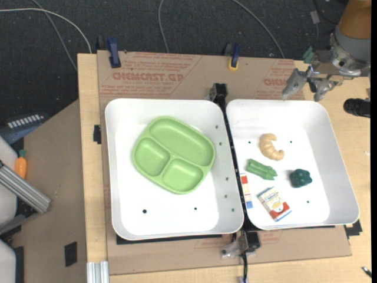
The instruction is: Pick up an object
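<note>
Camera view, looking down at a slant: the worktop [177, 69] carries two shallow white bins side by side. Left bin [118, 205] holds a green divided plate [174, 155] with three compartments, lying flat and tilted diagonally. Right bin [330, 128] holds the candidate objects: a tan croissant-shaped toy [271, 147] near the middle, a green pod-shaped piece [261, 169] just below it, a dark green lump like broccoli [300, 178] to the right of that, a small red-and-white carton [274, 203] near the bin's front edge, and a thin flat card or packet [245, 190] lying along the bin's left wall. All are apart from one another, none stacked. The arm enters at upper right, with its orange band [356, 16] above the wrist, and the gripper [307, 88] hangs over the far rim of the right bin, above the worktop just behind it. Fingers [293, 86] look spread apart with nothing between them; no object is touched. Judgement: the step in hand is the approach, before any grasp; no target is committed yet, and the pick is not started. Next move calls for carrying the gripper forward over the bin, centring over one item, then descending with the fingers straddling it. The croissant is nearest and stands clear of its neighbours, so it seems the easier choice; the card against the wall would likely be hard to straddle. Risk: a rounded toy may slip out sideways on closing.
</note>
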You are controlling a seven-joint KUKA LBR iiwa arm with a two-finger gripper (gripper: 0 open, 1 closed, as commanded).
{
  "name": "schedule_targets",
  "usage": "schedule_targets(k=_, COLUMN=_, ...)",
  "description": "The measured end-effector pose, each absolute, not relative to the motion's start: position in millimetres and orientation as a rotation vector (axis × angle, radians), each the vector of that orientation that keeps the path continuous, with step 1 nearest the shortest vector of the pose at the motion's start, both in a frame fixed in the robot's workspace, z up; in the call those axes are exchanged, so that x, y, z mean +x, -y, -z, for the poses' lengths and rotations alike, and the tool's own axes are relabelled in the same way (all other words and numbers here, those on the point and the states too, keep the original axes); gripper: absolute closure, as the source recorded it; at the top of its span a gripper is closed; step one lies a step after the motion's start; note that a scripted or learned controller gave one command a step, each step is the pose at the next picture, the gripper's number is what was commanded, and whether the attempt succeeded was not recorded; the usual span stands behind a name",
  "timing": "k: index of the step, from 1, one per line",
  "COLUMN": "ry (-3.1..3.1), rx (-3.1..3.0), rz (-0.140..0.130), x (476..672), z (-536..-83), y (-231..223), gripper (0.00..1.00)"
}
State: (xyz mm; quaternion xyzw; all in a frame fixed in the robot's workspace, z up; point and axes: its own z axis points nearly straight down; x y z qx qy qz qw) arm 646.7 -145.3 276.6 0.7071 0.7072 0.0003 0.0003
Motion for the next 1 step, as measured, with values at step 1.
schedule_targets(k=1, ry=-2.238, rx=2.193, rz=-0.009, x=650.6, z=-378.4, y=143.1, gripper=0.0)
